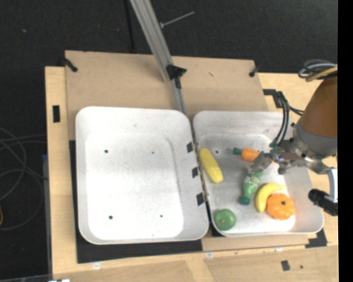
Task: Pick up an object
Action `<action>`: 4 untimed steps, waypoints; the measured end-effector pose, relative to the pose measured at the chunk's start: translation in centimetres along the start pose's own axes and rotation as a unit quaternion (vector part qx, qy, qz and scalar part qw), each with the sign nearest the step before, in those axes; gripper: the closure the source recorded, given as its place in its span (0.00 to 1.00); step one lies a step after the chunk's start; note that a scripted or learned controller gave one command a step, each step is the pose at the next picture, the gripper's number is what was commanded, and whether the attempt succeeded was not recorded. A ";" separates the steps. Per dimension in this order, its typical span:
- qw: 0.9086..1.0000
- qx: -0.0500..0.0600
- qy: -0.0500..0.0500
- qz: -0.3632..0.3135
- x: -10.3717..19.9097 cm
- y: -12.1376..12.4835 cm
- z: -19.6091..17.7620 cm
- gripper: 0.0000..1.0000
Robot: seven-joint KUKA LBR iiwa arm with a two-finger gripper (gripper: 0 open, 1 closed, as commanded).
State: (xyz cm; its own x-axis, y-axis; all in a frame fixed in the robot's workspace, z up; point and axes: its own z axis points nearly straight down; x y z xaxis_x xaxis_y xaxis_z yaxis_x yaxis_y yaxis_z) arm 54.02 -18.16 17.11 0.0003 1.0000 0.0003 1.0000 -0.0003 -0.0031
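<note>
While the left bin (135,175) takes up the middle-left of the frame, the right bin (235,122) beside it holds the items: a corn cob (210,165) near its left wall, a green ball (225,218) at lower left, then a small carrot (247,154), a green bottle (249,188), a banana (265,195) and an orange pumpkin (280,207). Just right of the carrot and above the bottle and banana, the gripper (269,163) hangs low; whether it is apart or together, I cannot tell.

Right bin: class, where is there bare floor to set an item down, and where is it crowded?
Bare floor lies along the right bin's far wall, above the corn and carrot. It is crowded near the gripper: bottle, banana and pumpkin cluster together. The apple fills the near-left corner.
</note>
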 end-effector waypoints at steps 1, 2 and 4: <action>1.000 0.000 0.000 0.000 0.2 0.9 5.3 0.00; 1.000 -0.003 0.000 0.001 0.1 1.0 3.9 1.00; 1.000 -0.004 -0.001 0.000 -0.3 0.6 -6.6 1.00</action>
State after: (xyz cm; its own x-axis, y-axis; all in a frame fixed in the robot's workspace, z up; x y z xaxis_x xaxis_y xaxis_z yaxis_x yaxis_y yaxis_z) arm 54.66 -18.43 23.67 0.0005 1.0000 -0.0012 1.0000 -0.0005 0.0047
